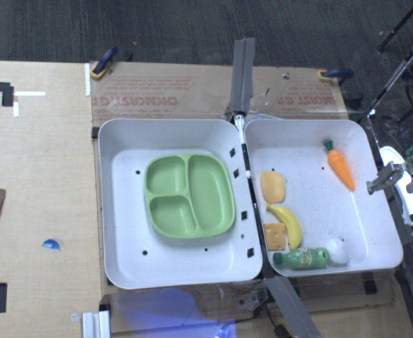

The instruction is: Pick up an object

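Camera view: two white bins side by side on the tabletop [37,189], sharing a middle edge.

Left bin [118,259]: 1 green divided plate [190,195], three compartments. It sits about centre, with open floor all round it. Widest gap is on the left and near sides; the right rim of the plate is close to the shared wall.

Right bin [375,210], 6 things:
- 1 carrot [340,167], far right, lying at a slant, leaf end toward the far wall, near the right wall but apart from it.
- 1 pale yellow rounded piece [273,186], near the left wall, mid depth.
- 1 banana [287,222], just nearer than the yellow piece, curving toward the near side.
- 1 tan cracker-like square [275,237], against the left wall, touching the banana.
- 1 green bottle [303,258], on its side along the near wall, cap end left, touching the banana tip.
- 1 small white lump [337,251], just right of the bottle, hard to tell from the bin floor.

Open room: centre and far left of the right bin is bare floor. Carrot has the most clearance on all sides. The near-left corner is crowded, four things touching or almost.

End effector [385,178] is at the right rim of the right bin, partly blurred by bright glare; can't tell if it's spread or pressed together. Nothing seen in it.

Outside the bins: brown cardboard [164,94] on the far side, 2 clamps [105,60] at its far corners, 1 small blue object [50,244] on the tabletop at left.
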Tool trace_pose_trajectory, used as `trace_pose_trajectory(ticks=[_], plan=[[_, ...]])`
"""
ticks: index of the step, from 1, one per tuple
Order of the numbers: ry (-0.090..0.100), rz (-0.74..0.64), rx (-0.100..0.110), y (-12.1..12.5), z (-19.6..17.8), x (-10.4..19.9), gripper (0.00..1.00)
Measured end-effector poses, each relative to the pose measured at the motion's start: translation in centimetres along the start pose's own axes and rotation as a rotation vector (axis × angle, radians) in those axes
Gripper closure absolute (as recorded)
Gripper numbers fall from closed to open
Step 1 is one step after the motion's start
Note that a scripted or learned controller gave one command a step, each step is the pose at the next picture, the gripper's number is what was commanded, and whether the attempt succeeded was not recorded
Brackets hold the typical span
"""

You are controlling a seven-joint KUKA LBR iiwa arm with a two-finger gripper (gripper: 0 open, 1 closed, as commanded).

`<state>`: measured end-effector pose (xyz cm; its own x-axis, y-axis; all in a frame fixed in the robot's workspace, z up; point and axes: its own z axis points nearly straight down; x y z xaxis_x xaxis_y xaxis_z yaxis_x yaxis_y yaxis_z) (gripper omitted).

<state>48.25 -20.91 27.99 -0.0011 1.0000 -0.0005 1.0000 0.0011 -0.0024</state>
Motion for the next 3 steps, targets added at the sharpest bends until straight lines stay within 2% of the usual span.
trace_pose_trajectory(ticks=[1,2,3], plan=[[0.000,0.013,0.000,7.3,12.6,-1.2,0.00],[0.005,-0.068,-0.003,12.3,18.8,-0.5,0.00],[0.001,-0.069,-0.005,12.3,17.8,-0.6,1.00]])
